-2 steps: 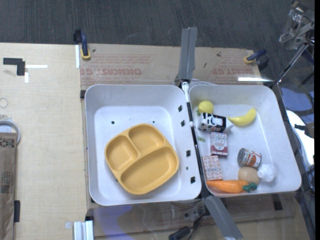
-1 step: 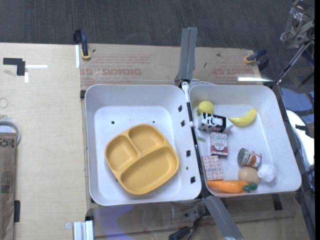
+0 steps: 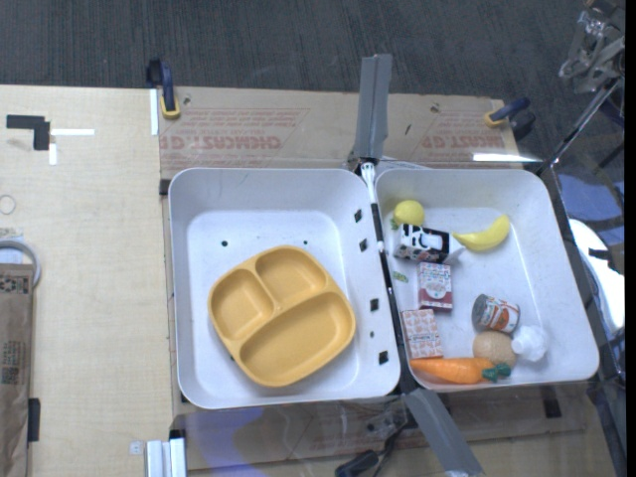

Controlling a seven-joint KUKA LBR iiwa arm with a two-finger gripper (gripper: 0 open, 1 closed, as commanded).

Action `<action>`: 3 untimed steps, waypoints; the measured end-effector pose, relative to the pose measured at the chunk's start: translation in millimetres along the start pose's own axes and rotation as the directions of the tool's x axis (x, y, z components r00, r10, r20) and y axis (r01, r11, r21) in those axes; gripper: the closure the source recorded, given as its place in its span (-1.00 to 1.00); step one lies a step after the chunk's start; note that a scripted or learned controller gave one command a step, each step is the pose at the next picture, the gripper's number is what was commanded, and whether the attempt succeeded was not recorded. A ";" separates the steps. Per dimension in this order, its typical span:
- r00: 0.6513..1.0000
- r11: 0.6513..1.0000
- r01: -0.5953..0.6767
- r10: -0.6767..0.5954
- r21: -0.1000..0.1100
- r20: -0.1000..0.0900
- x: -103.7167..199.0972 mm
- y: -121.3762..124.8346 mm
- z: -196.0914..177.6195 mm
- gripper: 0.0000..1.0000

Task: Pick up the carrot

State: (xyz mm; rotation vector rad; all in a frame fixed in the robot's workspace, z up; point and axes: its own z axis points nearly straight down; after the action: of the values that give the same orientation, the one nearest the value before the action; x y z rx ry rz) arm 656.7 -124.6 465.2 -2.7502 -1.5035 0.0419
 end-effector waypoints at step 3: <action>1.000 1.000 0.006 -0.006 0.014 0.014 4.0 1.5 -17.2 1.00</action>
State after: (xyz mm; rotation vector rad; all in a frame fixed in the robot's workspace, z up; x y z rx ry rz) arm 660.6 -122.0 482.3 -2.7402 -1.5084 0.0724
